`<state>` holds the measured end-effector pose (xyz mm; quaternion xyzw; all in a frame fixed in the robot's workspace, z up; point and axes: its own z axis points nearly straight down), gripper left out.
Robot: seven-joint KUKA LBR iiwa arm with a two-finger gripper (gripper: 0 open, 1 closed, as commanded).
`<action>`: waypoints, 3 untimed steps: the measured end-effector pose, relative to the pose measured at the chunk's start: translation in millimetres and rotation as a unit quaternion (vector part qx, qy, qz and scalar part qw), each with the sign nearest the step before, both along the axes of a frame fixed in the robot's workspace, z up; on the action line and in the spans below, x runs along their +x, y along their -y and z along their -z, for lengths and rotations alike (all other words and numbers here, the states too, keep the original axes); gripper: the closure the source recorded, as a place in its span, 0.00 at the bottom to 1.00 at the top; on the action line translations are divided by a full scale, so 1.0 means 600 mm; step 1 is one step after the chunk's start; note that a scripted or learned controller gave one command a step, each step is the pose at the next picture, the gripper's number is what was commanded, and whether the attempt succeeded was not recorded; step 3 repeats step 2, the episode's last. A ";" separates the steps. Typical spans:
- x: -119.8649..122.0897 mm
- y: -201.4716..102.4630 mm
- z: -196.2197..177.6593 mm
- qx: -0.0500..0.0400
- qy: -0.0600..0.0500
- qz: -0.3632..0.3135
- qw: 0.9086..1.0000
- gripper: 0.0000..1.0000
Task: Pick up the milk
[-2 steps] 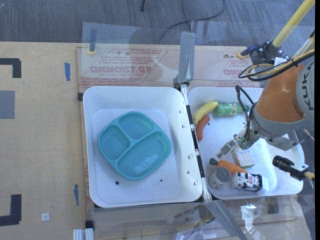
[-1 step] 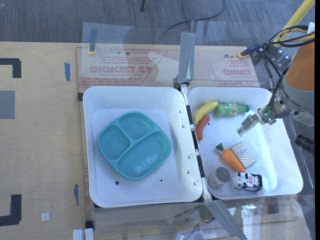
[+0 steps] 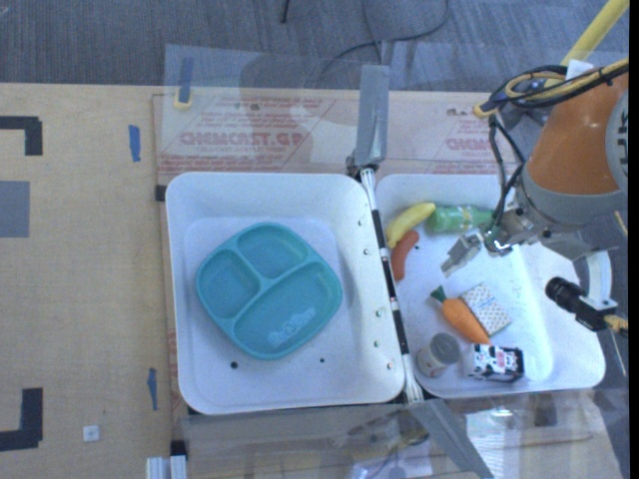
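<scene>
Your milk carton (image 3: 496, 362) lies on its side at the near edge of the right bin (image 3: 574, 367) (white with black patches, cow pattern), touching nothing but the floor of the bin. Just left of it sits a small grey can (image 3: 439, 352), and just above both lies the toy carrot (image 3: 461, 317), orange with a green top, resting against a speckled cracker-like square (image 3: 487, 307). Further back you see a red chili pepper (image 3: 402, 255), a yellow banana (image 3: 409, 223) and a green item (image 3: 459, 218) along the far wall.

The gripper (image 3: 469, 250) hangs over the middle of the right bin, well apart from the milk. Its fingers look slightly parted with nothing between them, no contact with any item.

In the left bin (image 3: 190, 218) lies a teal divided plate (image 3: 268, 288).
</scene>
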<state>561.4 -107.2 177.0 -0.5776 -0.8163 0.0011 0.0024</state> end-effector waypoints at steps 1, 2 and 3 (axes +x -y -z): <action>0.070 0.106 -0.095 -0.001 0.002 -0.034 0.999 0.00; -0.138 0.131 0.026 0.001 0.001 -0.064 0.998 0.00; -0.138 0.131 0.026 0.001 0.001 -0.064 0.998 0.00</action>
